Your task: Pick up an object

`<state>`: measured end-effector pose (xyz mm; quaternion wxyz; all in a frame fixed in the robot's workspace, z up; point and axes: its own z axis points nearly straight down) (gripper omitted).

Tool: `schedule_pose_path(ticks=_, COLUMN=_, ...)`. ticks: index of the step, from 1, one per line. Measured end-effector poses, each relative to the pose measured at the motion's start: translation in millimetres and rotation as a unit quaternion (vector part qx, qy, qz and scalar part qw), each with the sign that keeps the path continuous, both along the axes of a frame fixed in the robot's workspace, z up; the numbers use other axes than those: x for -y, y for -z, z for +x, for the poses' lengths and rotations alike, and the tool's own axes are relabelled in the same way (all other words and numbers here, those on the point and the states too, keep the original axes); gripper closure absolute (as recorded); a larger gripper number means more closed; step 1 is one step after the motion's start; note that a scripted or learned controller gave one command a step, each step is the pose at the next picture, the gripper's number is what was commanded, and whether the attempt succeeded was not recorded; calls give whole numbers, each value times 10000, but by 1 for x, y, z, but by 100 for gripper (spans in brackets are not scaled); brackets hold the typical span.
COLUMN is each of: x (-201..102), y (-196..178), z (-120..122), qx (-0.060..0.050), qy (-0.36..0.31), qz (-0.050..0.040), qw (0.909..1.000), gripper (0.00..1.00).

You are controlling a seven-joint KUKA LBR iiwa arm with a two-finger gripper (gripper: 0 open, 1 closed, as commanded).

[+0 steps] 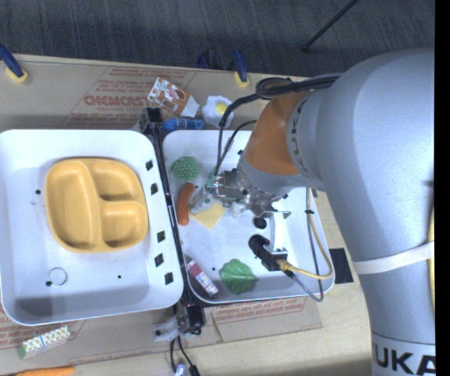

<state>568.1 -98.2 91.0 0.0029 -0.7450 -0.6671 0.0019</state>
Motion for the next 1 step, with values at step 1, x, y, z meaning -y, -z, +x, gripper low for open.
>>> schedule_pose_path(ticks=1, x=0, y=-10, z=0, qx=-13, qy=-18, qz=6, qw=10000, gripper=100)
